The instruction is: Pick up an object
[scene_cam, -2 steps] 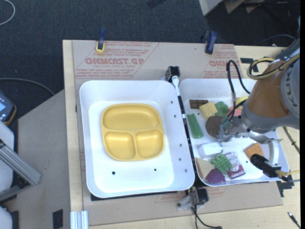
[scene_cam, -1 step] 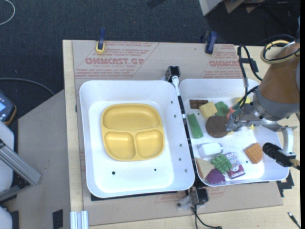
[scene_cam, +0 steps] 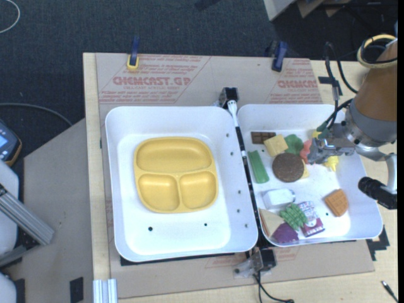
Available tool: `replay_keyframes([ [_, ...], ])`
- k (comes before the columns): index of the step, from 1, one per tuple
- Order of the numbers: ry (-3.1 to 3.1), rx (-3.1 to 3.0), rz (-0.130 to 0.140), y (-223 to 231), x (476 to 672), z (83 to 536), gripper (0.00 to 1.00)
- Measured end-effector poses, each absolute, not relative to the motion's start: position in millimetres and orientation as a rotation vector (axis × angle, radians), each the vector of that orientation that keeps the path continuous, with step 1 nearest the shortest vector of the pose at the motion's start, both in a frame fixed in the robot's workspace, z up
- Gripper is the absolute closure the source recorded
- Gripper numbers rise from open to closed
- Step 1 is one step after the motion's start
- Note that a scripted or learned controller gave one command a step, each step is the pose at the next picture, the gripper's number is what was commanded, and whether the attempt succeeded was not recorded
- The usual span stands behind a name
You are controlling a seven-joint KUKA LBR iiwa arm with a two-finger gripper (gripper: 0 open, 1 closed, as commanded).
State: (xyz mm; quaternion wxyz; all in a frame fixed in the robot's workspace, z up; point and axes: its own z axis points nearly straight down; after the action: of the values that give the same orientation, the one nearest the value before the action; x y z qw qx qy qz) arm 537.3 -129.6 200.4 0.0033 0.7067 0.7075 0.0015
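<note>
The right white bin (scene_cam: 369, 223) holds several toy foods: a brown round patty (scene_cam: 288, 167), a yellow block (scene_cam: 275, 145), a green piece (scene_cam: 294, 143), a brown bar (scene_cam: 262, 136), a long green stick (scene_cam: 257, 166), a white piece (scene_cam: 278, 197), a leafy green item (scene_cam: 292, 215), a purple item (scene_cam: 285, 233) and an orange waffle-like piece (scene_cam: 336, 202). My gripper (scene_cam: 322, 149) hangs low over the bin's upper right part, just right of the patty. A red piece (scene_cam: 307, 150) and a small yellow piece (scene_cam: 332, 163) lie right beside it. Nothing visibly hangs from it.
The left white bin (scene_cam: 120, 169) holds a yellow three-compartment plate (scene_cam: 175, 173). A black divider strip (scene_cam: 240, 156) runs between the bins. Blue clamps (scene_cam: 278, 55) sit at the cardboard's far edge. A black part (scene_cam: 377, 191) juts over the right bin's right rim.
</note>
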Motion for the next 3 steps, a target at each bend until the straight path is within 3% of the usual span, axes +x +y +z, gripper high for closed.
replay_keyframes([
  [1, 2.219, 2.216, 0.004, -130, 538.5, 227, 1.0],
  [2, 2.228, 2.221, -0.001, -86, 510.8, 233, 1.0],
  [3, 2.225, 2.224, -0.003, -74, 489.9, 229, 1.0],
])
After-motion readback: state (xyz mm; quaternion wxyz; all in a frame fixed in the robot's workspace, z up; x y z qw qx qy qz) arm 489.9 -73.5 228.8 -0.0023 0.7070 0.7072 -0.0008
